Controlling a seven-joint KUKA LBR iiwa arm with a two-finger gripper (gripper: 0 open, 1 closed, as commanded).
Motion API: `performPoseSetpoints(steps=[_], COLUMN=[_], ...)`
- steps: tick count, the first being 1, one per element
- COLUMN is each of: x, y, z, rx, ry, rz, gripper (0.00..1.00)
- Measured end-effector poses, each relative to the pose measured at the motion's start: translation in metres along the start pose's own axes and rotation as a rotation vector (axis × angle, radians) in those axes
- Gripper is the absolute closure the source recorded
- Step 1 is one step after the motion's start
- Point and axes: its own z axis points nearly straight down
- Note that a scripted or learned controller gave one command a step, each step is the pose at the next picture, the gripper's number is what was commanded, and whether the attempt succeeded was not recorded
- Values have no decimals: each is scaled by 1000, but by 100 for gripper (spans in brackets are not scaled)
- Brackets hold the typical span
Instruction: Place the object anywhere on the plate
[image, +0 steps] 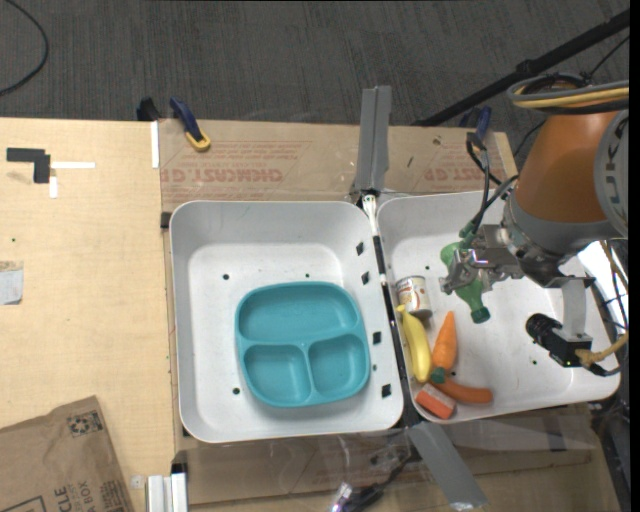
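Plywood bench (80, 300) carries two shallow white bins side by side; dark carpet (250, 50) lies beyond its far edge. Nearest the camera, a brown cardboard box (60, 460) sits at the bench's near-left corner, well apart from the bins.

Left bin (200, 300) holds a teal three-compartment plate (300, 342), lying flat and slightly rotated, a little near of centre; white floor shows on all four sides of it, widest along the far wall.

Right bin (420, 230): objects crowd the near-left corner against the divider; a red-orange piece (433, 403) at the near rim, an orange carrot (468, 393) lying just beside it, a yellow banana (416, 345) running along the divider, a second carrot (444, 340) upright-tilted just right of the banana, a small can (410, 295) at the banana's far end. Far-left part of this bin's floor is bare.

Gripper (470, 285) hangs over the middle of the right bin, arm entering from the right, orange band (565, 170) above it; a green object (470, 290) shows at and just under the gripper, and whether the fingers are clamped on it or released I cannot tell. A black fitting (555, 338) lies right of it.

Far side: flattened cardboard (270, 165) lines the bench edge; a blue-and-yellow clamp (190, 125) grips it at far left.
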Motion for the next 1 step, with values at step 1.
performPoseSetpoints(steps=[1], x=[84], y=[-3], z=[14], rx=[1], ry=[1], rz=[-114], gripper=[100])
